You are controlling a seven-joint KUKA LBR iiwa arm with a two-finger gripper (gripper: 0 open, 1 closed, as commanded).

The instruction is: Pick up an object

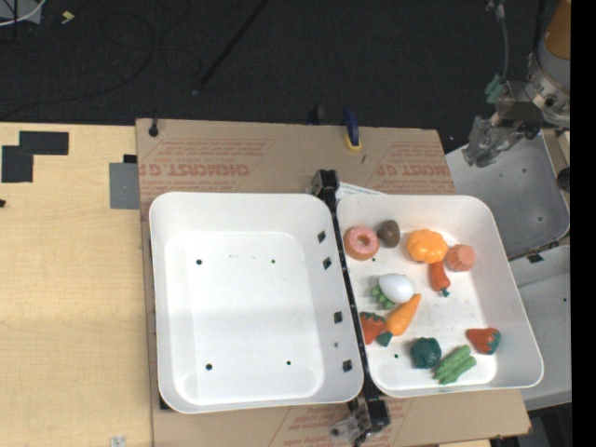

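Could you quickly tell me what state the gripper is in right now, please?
Gripper: above the bench, beyond the right bin, nothing seen held; open or shut cannot be told.

arm: we see an orange band over grey metal
gripper: grey, thin cable just above it

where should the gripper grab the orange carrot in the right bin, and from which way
Probably across the carrot at its thick middle, from straight above. It lies flat and slanted, so the fingers should close across its width. The white egg crowds its upper side.
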